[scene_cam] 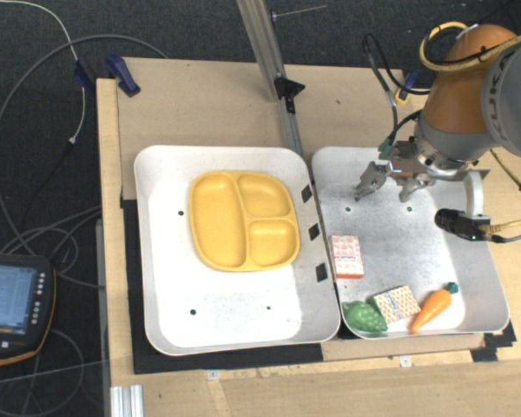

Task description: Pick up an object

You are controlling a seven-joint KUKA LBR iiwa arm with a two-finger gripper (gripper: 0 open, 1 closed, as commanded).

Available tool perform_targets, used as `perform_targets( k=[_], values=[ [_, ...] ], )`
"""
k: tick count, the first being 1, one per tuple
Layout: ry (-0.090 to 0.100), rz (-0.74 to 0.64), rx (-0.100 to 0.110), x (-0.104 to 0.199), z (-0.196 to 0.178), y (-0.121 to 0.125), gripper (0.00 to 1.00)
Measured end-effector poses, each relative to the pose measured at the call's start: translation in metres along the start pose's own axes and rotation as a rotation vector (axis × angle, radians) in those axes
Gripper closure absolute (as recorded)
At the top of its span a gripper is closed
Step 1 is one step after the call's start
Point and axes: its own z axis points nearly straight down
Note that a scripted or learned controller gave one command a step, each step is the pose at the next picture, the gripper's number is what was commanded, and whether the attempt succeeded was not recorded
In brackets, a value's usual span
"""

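My gripper point(388, 186) hangs open over the upper part of the right bin point(391, 259), with nothing between its two spread fingers. Below it in that bin lies a small red-and-white box point(346, 256). Along the bin's front edge sit a green toy vegetable point(365, 316), a patterned cracker-like block point(394, 304) and an orange carrot point(431, 308). All of these lie well below and apart from the gripper.
The left bin point(165, 233) holds a yellow divided plate point(243, 219). A metal pole point(262, 33) slants up from between the bins. A black cylinder point(458, 222) on the arm juts over the right bin's right side. A tablet point(13, 302) lies off the bench at left.
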Motion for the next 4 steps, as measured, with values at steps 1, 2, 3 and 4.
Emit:
perform_targets(
  k=[1,2,3,4],
  values=[
    [0.000,0.000,-0.002,-0.001,0.044,0.005,0.00],
    [0.000,0.000,-0.010,0.000,0.030,0.007,1.00],
    [-0.003,-0.001,-0.018,0.003,-0.032,0.015,1.00],
    [-0.003,-0.002,-0.019,0.009,-0.097,0.017,1.00]
  ],
)
